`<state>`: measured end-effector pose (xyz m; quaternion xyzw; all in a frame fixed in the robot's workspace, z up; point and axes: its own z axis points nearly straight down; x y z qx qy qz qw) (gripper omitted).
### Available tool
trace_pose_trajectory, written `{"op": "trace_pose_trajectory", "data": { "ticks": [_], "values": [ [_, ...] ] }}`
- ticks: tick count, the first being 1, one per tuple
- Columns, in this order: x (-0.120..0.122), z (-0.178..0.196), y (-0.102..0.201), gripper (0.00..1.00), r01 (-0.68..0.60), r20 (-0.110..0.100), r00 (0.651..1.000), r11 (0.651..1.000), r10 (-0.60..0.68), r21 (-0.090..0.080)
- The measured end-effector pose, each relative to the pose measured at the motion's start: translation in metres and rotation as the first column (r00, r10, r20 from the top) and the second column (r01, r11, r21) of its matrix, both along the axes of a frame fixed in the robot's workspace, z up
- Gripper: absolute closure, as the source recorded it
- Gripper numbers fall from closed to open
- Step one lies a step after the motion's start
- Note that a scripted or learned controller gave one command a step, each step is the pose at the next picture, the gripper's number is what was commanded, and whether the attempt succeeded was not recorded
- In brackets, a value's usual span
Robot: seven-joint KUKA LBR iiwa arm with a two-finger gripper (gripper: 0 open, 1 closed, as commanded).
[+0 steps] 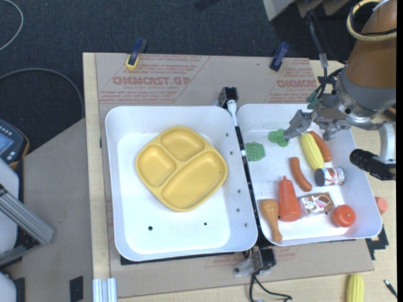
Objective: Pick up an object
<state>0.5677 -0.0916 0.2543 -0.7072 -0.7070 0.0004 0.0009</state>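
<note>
Hovering over the upper part of the right bin (360,128), the gripper (301,126) shows one grey finger slanting down toward 8 o'clock. Whether the jaws stand open or closed cannot be told from this angle; nothing is seen between them.

Nearest objects, working outward:
- green broccoli-like piece (278,137), just beside the tip at 8 o'clock
- corn cob (311,151), just beside at 5 o'clock, with a reddish piece touching its right side
- flat green piece (254,150) at the bin's left wall, near, 8 o'clock
- sausage (300,173) at 6 o'clock
- small can (330,176) at 5 o'clock
- orange bottle (288,201), drumstick (270,214), labelled packet (317,203) and red-orange round piece (344,216), well apart, along the lower part of the bin

Left bin (126,187) holds a yellow divided plate (181,167), at 9 o'clock from the gripper.

Judgement: approach step; no grasp made yet. Likely target is the broccoli-like piece or the corn cob. Next move calls for centring over one item, then descending with the jaws clear of its neighbours. Corn and reddish piece lie touching, so a double contact is a risk.
</note>
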Motion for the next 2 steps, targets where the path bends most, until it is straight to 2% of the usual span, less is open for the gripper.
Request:
{"op": "trace_pose_trajectory", "data": {
  "ticks": [1, 2],
  "values": [
    [-0.084, -0.048, 0.054, 0.0, -0.003, -0.011, 1.0, 1.0, 0.003, 0.004],
    [-0.078, -0.035, 0.05, 1.0, 0.001, 0.004, 1.0, 1.0, -0.001, -0.001]
  ]
}}
